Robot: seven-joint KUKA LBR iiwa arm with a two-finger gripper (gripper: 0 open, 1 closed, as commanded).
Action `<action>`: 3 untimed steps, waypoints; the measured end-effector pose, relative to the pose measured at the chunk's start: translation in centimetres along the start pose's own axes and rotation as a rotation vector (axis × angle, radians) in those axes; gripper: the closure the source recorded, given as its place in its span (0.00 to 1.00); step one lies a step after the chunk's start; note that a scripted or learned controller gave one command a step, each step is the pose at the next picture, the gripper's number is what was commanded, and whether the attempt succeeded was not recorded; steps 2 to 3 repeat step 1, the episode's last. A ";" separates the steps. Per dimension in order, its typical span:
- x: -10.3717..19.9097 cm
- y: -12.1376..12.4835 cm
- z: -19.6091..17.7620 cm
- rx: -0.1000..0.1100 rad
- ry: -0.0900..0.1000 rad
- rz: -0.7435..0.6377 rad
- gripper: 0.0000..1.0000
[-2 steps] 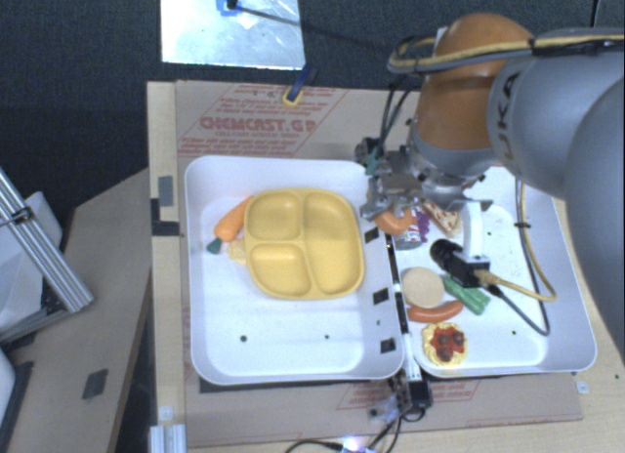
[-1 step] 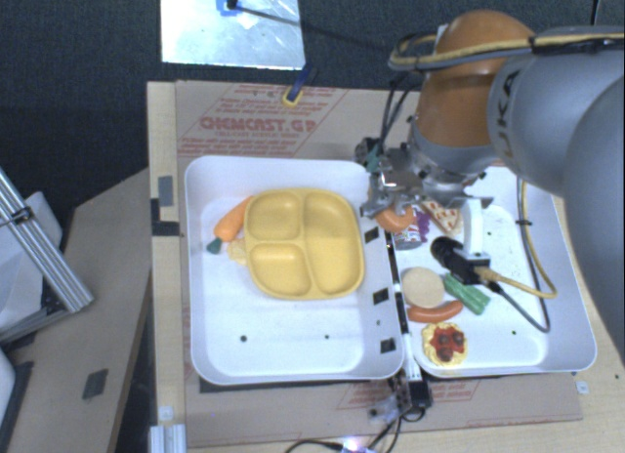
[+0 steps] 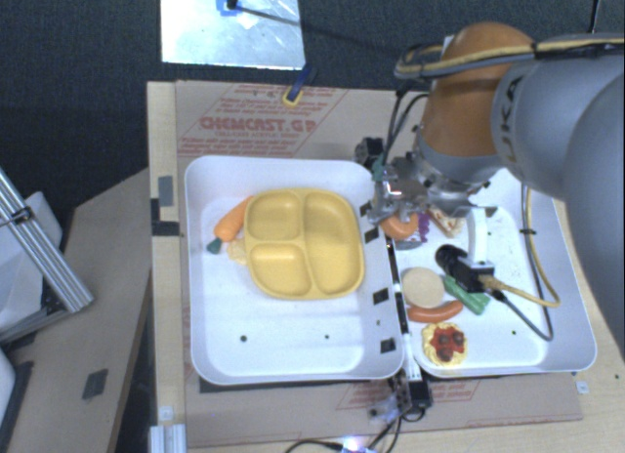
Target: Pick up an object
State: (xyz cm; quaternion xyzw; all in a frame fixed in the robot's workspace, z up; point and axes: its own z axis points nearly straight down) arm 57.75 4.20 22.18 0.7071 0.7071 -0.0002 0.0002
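You see a small orange toy piece [image 3: 399, 228] in the right bin [image 3: 552, 329], close to the wall that this bin shares with the left bin [image 3: 283, 342]. A purple piece [image 3: 423, 231] lies just beside it. The gripper [image 3: 395, 204] is directly over the orange piece and covers its upper edge. You cannot tell from this view if the gripper is open or closed, and you cannot tell if it touches the piece.

Nearer to the camera in the same bin there is a round beige piece [image 3: 424, 286], with a green piece [image 3: 468, 297] on its right side. A red sausage [image 3: 436, 312] lies just below them, and below that a small yellow disc with red spots [image 3: 445, 344].

The grey arm [image 3: 557, 119] comes in from the right over this bin – its orange band sits above the wrist.

In the left bin a yellow divided plate [image 3: 298, 243] lies near the middle, and a toy carrot [image 3: 231, 220] touches its left edge. Both bins rest on a cardboard sheet [image 3: 249, 121]
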 end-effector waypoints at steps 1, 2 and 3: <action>1.0 0.4 0.7 0.000 0.000 -0.004 1.00; 1.0 0.4 0.7 0.000 0.000 -0.004 1.00; 1.0 0.4 0.7 0.000 0.000 -0.004 1.00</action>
